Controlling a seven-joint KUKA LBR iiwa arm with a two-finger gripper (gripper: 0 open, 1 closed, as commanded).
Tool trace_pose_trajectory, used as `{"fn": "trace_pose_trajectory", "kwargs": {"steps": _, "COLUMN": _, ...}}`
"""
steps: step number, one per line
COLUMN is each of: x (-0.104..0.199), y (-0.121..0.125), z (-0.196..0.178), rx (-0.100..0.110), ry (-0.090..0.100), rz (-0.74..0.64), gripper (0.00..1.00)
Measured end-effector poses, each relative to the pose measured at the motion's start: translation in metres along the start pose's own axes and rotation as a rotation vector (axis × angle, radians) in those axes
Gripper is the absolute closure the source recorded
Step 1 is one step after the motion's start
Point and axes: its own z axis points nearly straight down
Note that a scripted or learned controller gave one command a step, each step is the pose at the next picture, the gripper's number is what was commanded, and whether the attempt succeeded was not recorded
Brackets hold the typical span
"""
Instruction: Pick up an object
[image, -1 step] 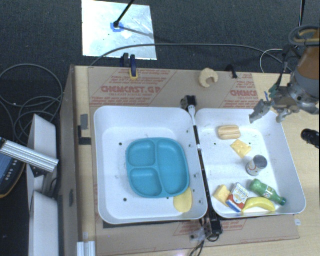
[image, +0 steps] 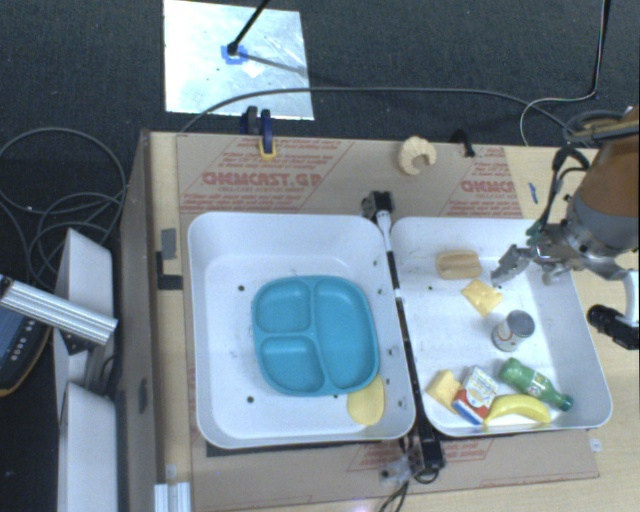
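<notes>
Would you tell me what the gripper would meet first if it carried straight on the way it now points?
Probably the yellow wedge: the gripper points down-left toward it in the right bin, though depth is unclear.

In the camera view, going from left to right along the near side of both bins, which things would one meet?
Blue divided plate → yellow chip-shaped piece → yellow wedge → small white and red carton → banana → green bottle.

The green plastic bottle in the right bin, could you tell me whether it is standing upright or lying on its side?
Lying on its side. The green plastic bottle shows its full length along the right white bin's floor, beside the yellow banana.
</notes>
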Motion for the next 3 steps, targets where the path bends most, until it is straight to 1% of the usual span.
{"fn": "trace_pose_trajectory", "kwargs": {"steps": 1, "x": -0.012, "y": -0.021, "z": 0.054, "rx": 0.0, "ry": 0.0, "rz": 0.0, "gripper": 0.0}}
{"fn": "trace_pose_trajectory", "kwargs": {"steps": 2, "x": -0.011, "y": -0.058, "z": 0.061, "rx": -0.001, "ry": 0.0, "rz": 0.0, "gripper": 0.0}}
{"fn": "trace_pose_trajectory", "kwargs": {"steps": 3, "x": 0.049, "y": -0.033, "z": 0.003, "rx": -0.005, "ry": 0.001, "rz": -0.004, "gripper": 0.0}}
